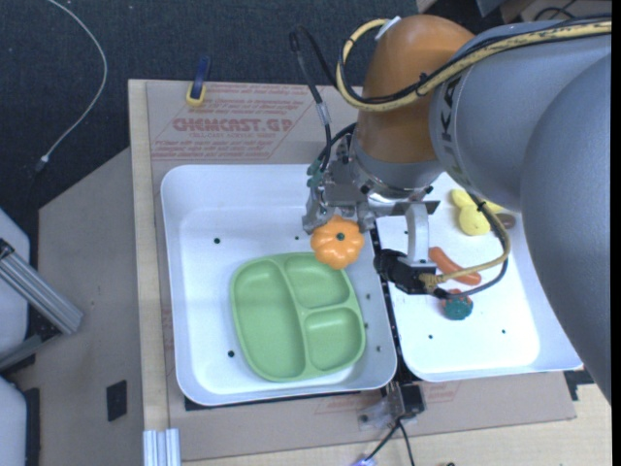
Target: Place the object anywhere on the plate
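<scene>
A small orange pumpkin (337,244) hangs between the fingers of my gripper (335,229), just above the far right corner of the green plate (295,316). The plate is a divided tray with three compartments, lying in the left white bin (189,260). My gripper is shut on the pumpkin, and the wrist above it hides the finger bases. The pumpkin has a green stem spot on top.
The right bin (495,343) holds a yellow banana-like toy (473,214), an orange carrot-like piece (451,265) and a small teal object (458,307). The arm's big grey body covers the upper right. A cardboard sheet (243,119) lies behind the bins.
</scene>
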`<action>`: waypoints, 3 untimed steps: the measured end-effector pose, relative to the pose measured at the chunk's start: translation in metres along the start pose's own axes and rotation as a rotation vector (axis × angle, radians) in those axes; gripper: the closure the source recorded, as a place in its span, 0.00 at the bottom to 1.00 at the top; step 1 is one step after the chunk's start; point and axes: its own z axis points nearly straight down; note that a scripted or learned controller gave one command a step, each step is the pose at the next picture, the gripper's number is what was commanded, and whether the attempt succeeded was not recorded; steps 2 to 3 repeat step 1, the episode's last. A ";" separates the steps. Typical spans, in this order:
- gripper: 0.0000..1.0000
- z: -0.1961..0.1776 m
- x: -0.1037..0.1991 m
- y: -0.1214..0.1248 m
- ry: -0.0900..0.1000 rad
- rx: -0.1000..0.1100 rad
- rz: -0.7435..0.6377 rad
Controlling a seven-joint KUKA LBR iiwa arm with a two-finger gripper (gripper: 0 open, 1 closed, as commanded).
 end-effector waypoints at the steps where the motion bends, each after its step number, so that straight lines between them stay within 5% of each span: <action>1: 0.00 -0.001 -0.003 0.001 -0.001 -0.001 0.004; 3: 0.00 -0.001 -0.003 0.001 -0.001 -0.001 0.004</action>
